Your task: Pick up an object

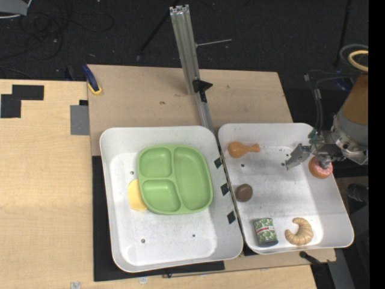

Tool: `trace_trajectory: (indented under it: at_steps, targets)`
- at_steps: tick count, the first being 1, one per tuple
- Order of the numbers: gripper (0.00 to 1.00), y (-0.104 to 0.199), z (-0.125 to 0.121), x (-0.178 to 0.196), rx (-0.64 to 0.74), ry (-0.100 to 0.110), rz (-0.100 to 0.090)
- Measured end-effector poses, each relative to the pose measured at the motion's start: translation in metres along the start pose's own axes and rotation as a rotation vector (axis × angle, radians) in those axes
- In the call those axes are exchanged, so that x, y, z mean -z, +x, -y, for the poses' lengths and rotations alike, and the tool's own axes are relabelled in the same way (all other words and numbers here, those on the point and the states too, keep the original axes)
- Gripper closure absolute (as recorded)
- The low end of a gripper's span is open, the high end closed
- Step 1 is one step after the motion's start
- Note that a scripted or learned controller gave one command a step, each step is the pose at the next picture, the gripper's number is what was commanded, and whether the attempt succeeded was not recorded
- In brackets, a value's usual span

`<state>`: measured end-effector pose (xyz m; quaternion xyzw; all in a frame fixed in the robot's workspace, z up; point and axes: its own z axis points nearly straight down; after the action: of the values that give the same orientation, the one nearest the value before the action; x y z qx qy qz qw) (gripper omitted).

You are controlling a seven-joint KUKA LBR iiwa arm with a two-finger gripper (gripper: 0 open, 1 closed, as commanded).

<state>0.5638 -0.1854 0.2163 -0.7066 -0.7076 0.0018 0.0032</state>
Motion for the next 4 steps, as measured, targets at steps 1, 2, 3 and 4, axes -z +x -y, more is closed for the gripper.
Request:
trace_trajectory:
  at_steps: [1, 2, 3, 4]
  targets:
    - [0.0, -0.002, -0.003, -0.045, -0.001, 0.0, 0.0]
    - [0.0, -0.007, -0.002, -0.09, -0.002, 0.0, 0.0]
    - [1.0, -0.008, -0.002, -0.078, -0.004, -0.003, 0.001]
    - [1.0, -0.007, -0.013, -0.022, 0.0, -0.01, 0.003]
